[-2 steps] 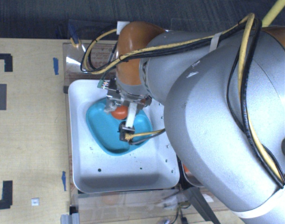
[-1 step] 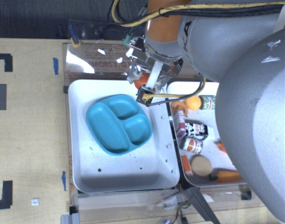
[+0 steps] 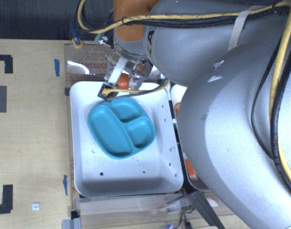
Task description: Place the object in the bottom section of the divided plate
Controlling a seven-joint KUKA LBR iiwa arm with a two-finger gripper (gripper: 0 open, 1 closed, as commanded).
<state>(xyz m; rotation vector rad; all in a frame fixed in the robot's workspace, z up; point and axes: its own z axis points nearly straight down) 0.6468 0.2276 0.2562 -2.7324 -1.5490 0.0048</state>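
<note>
Fingers (image 3: 120,82) pinching red-orange object (image 3: 123,81) — at 12 o'clock of blue divided plate (image 3: 120,128), over white bin (image 3: 83,142) rim.

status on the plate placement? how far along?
Done: the hand is over the left bin, at the far rim of the blue divided plate, with a small red-orange object at its tip. I can't confirm it is gripped. In hand: the carry. Left: setting the object in the plate's bottom section, which has nothing in it.
</note>
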